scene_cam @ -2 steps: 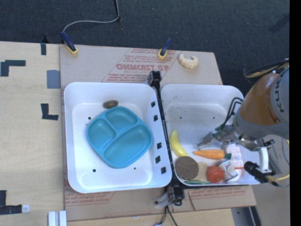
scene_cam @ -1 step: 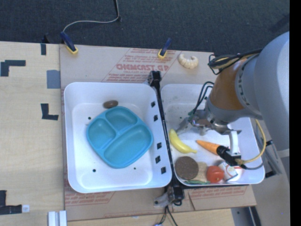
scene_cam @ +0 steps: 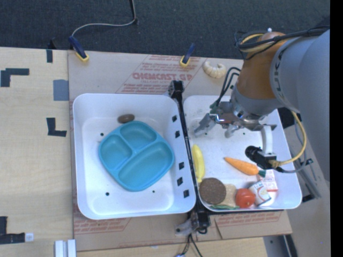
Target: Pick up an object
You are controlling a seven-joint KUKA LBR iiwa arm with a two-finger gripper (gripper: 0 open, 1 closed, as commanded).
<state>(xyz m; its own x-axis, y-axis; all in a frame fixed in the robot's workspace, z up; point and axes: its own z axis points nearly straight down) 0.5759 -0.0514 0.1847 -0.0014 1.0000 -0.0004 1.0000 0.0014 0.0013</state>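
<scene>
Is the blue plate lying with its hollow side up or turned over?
Hollow side up. The blue plate lies flat in the left bin, and its three compartments face the camera.

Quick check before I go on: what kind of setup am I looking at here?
Most likely a lab bench for robot grasping trials, not a kitchen. Two white bins sit on a cardboard sheet held by clamps, the food in the right bin looks like toys, e.g. the carrot, and black tape marks dot the bench.

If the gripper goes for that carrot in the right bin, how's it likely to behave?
The carrot looks like a smooth toy, so probably stiff and light. Its tapered, rounded body may slip out of a pinch or roll when nudged. It lies apart from the tomato, so a push would likely move it alone.
</scene>
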